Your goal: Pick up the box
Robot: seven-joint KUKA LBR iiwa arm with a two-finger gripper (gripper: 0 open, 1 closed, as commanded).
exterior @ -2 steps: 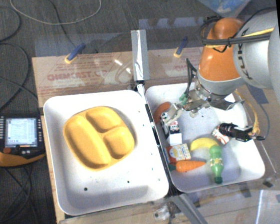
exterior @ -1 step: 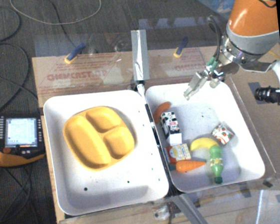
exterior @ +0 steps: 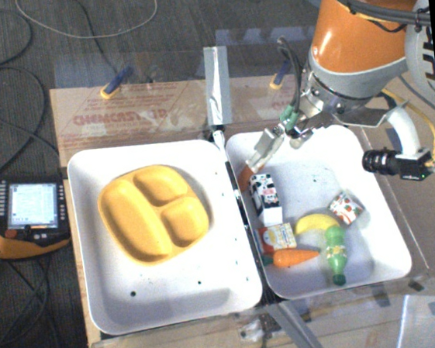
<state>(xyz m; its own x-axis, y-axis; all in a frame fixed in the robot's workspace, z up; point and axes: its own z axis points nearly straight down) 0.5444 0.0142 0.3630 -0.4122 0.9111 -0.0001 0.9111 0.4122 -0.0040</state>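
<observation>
Because it looks like a small printed carton, the box [exterior: 265, 191] is judged light and fairly stiff, though its thin walls may dent under a hard squeeze. Its glossy faces may be slippery. The best hold is probably across its two long flat sides, near the middle, and not on a corner. It is white with black patches and is longer than it is wide. It lies in the right bin [exterior: 384, 263], near the bin's left wall and towards the far end. A second carton [exterior: 278, 236], red, white and yellow, lies just nearer the camera, with a carrot [exterior: 289, 258] below it. A banana [exterior: 317, 222], a green bottle [exterior: 334, 253] and a red carton [exterior: 346, 208] lie further right. The gripper [exterior: 254, 163] hangs just beyond the box's far end, slanted towards the wall. Whether it is open or closed cannot be told, and nothing is seen in its grasp. The left bin [exterior: 99, 300] holds a yellow plate [exterior: 155, 211].
</observation>
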